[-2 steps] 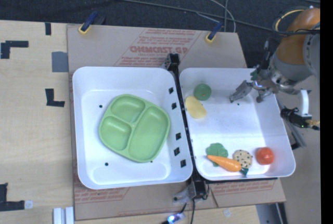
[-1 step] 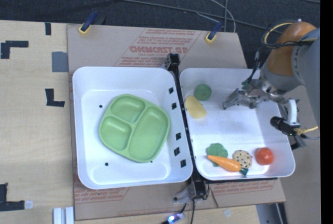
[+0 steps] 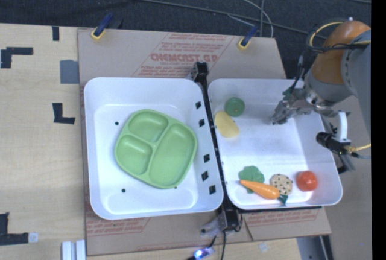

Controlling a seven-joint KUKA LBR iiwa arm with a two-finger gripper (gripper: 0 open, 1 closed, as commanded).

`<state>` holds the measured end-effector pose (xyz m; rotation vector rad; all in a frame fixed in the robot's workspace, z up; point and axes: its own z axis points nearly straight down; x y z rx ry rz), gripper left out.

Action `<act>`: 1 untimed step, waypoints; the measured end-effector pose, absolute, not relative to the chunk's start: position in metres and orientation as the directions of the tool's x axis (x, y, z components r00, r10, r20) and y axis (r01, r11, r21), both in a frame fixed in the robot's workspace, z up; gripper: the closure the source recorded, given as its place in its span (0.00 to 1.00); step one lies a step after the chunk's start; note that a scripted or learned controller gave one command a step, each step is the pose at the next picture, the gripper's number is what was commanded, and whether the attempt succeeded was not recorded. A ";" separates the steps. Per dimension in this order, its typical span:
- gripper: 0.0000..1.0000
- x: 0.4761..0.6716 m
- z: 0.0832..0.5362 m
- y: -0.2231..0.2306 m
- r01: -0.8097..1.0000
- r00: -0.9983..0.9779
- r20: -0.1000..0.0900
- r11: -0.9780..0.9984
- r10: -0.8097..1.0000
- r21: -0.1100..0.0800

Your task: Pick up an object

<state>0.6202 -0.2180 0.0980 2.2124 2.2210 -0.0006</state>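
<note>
Looking down from the fixed camera, you see the gripper (image 3: 281, 115) over the far right part of the right bin (image 3: 313, 198), fingers nothing between them, though whether they are spread or closed you cannot tell. Left of it lie a green ball (image 3: 234, 106) and a yellow lemon (image 3: 227, 125). Along the near edge: broccoli (image 3: 251, 174), carrot (image 3: 260, 189), cookie (image 3: 280, 183), tomato (image 3: 307, 180). A green divided plate (image 3: 157, 148) sits in the left bin (image 3: 96, 132).
</note>
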 end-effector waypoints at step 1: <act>1.00 0.620 0.141 -0.216 1.000 -0.001 -0.001 0.001 1.000 0.003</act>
